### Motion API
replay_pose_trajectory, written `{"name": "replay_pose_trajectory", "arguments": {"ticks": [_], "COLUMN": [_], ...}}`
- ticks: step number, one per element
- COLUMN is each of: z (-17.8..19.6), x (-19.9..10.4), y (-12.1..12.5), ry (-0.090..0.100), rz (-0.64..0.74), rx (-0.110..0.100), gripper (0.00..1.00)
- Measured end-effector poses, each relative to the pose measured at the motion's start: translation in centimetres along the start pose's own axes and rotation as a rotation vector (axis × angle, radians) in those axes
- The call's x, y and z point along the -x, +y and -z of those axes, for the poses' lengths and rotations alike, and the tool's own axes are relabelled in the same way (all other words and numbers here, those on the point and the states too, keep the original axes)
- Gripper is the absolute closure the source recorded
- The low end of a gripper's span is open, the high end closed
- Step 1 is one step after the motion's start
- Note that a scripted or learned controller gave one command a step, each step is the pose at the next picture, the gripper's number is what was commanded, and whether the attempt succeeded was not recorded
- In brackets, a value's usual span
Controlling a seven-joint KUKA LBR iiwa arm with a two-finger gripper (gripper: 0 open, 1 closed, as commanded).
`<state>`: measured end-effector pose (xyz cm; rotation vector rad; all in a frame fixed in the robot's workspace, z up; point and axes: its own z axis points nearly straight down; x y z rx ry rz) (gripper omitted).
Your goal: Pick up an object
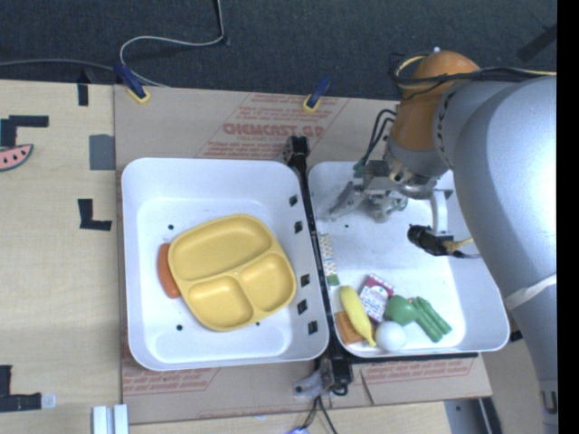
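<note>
Toy pile (387, 313) at right bin (470, 287) front; fingers (348, 197) spread open above bin floor, gripping nothing.

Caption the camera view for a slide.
KUKA gripper above the right bin, toys clustered at its near edge; yellow divided plate in the left bin.

Grey arm (507, 170) from the right, wrist bent down, tool (366, 202) low.

Red print "CHEMCAST GP" stands on the brown cardboard sheet (262, 129), upper centre of frame, above the bins.
</note>
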<state>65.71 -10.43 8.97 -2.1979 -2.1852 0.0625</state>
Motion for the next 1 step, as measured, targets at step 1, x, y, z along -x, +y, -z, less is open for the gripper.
{"name": "replay_pose_trajectory", "arguments": {"ticks": [1], "z": [0.96], "x": [0.01], "y": [-0.05], "ry": [-0.002], "rz": [0.001], "rx": [0.0], "gripper": [1.0]}}
